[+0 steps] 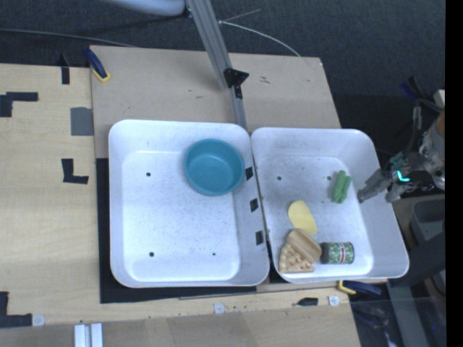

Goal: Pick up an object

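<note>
Green object (340,187) nearest tool (381,189) at right bin (362,142) rim, tool's grip unclear, yellow piece (302,216), can (337,253), blue bowl (213,166) left.

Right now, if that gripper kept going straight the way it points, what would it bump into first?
Probably the green object. The gripper sits over the right bin's right rim, pointing left into it. Height is hard to judge from above, so it might pass over.

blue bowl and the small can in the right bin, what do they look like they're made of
Blue bowl: probably plastic, a uniform matte teal with a soft sheen and no sharp glints. Small can: likely metal or a toy copy, with pale ends and a green label; too small to settle.
</note>
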Controlling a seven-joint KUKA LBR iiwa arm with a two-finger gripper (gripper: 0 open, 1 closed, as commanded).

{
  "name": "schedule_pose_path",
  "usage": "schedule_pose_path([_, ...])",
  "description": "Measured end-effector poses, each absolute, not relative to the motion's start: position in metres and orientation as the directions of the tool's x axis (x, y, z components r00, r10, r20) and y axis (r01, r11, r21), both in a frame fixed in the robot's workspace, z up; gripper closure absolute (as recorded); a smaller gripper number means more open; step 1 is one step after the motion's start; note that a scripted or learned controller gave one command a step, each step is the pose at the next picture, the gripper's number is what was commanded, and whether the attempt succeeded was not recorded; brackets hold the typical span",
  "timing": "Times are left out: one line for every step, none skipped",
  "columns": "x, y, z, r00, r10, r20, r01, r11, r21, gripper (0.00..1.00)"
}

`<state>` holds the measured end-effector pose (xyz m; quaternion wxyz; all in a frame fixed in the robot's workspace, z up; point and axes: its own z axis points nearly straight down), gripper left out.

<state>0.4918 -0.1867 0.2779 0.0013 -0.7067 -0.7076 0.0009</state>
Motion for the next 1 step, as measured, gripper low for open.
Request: schedule_pose_path([0.4922,-0.1868,0.2784,-0.002,1.000,0.000,1.000,0.002,-0.002,0.00])
